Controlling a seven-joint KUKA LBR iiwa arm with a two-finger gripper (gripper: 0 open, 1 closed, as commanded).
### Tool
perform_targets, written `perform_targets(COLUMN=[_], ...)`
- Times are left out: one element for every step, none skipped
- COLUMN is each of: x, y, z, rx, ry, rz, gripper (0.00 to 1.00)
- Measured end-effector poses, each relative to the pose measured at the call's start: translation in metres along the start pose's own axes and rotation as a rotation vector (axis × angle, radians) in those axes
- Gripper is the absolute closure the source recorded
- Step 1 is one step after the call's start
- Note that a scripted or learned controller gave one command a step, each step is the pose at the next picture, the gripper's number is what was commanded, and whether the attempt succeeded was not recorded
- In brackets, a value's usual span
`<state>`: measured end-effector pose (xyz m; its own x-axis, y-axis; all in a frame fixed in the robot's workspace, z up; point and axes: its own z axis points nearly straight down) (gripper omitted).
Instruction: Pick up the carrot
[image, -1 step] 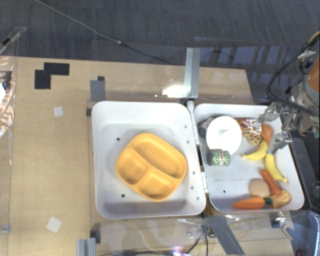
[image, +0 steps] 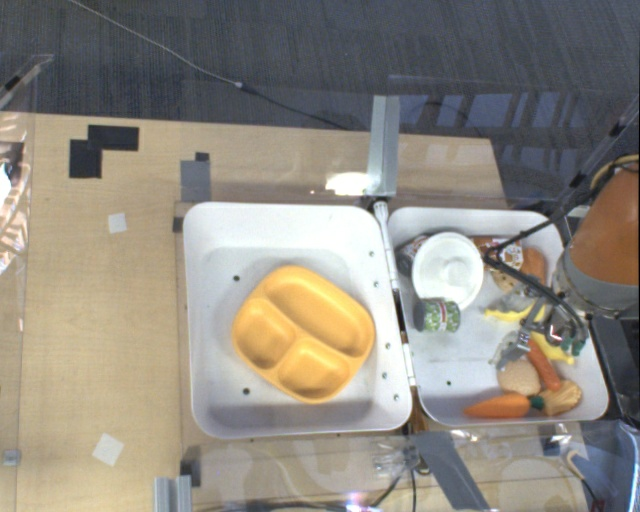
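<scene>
**Arm over the crowded right bin, carrot at its near wall**

The long orange plastic carrot (image: 497, 406) lies flat near the front wall of the right shallow white bin (image: 440, 395), its green stalk end pointing right toward a tan, bread-like toy piece (image: 563, 397) in the front right corner. Nothing grips it.

The grey arm with its orange band (image: 605, 240) enters from the right and is cut off by the frame edge, so only its lower part can be seen. Its gripper (image: 535, 330) hangs low over the right half of that bin, amid a tangle of dark cables and small toys. Whether the fingers are released or clenched cannot be told: the metal parts merge with the clutter beneath them.

Just below the gripper sits a second, shorter orange piece (image: 545, 368), tilted, beside a round beige toy (image: 518, 378); whether the gripper touches either is unclear. A yellow item (image: 503, 313) lies partly under the cables, its shape hard to read. At the back right a brownish object (image: 533, 262) is half hidden by the arm.

A white round cup or bowl (image: 448, 268) stands toward the back left of the right bin, with a small green-labelled can (image: 438, 316) lying on its side just in front of it.

The left shallow white bin (image: 215, 300) holds a yellow plastic divided plate (image: 303, 331), sitting askew. Both bins rest side by side on the pale wooden counter (image: 100, 330).
</scene>
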<state>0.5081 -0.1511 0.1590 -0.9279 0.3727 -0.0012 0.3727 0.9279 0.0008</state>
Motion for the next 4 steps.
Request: perform_targets(x=[0.003,0.031,-0.022,0.029], y=[0.009,0.045,0.037,0.020], z=[0.069,0.069,-0.010,0.039], rx=[-0.002,-0.004,-0.003,-0.001], ry=[-0.016,-0.016,-0.014,-0.003], rz=[0.048,0.079,0.107,0.308], gripper=[0.00,0.00,0.00,0.00])
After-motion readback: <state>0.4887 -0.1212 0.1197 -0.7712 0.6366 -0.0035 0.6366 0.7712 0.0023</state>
